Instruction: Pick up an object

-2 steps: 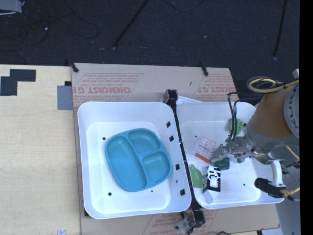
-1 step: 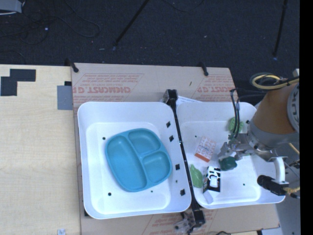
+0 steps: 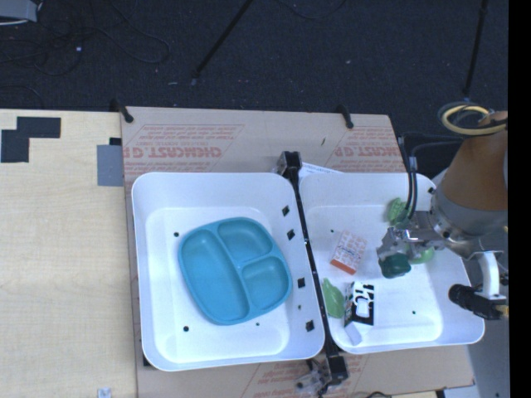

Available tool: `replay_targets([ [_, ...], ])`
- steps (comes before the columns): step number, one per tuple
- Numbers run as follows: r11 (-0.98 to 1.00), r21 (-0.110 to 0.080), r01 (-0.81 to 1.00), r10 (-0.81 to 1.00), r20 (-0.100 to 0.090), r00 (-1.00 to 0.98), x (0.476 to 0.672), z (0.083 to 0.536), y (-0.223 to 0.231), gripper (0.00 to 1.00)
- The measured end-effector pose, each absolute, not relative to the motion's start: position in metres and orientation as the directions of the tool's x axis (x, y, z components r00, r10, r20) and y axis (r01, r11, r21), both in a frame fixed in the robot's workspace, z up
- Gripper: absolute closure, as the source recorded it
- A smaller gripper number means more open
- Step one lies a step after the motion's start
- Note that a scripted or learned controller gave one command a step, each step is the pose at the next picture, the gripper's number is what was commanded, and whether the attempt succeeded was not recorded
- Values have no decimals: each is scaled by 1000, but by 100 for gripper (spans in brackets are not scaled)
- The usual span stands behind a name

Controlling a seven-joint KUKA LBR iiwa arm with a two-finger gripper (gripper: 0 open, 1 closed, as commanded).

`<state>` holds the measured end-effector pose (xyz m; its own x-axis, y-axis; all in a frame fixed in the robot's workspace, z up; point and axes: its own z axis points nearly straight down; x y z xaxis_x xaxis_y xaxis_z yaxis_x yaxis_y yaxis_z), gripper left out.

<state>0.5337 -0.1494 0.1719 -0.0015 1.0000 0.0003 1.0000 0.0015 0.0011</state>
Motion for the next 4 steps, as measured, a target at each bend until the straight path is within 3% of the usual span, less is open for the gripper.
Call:
replay_targets([
  [2,1,2,1000,1000,-1,-1,539,265,-146,100],
  [4,4,-4,1000,1000,2,-4,529,257,-35,100],
])
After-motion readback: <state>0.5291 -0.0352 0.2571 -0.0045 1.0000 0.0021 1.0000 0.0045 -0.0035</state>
